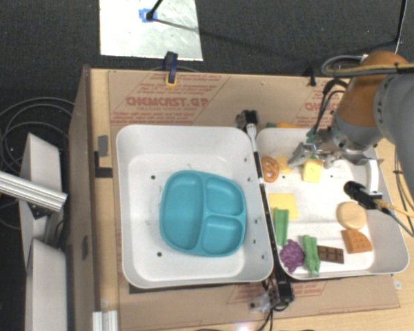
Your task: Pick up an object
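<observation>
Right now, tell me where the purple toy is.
The purple toy lies in the right bin, at its near left corner, beside the green pieces.

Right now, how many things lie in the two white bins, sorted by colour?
Teal: 1, the divided plate
Yellow: 2, a block and a flat slice
Orange: 2, a pretzel and a waffle
Green: 2, two sticks
Purple: 1, grapes
Brown: 1, a chocolate bar
Tan: 1, a bun
Total: 10

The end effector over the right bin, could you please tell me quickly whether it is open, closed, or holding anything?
End effector: cannot be told from this view; it sits above the yellow block in the right bin.
</observation>
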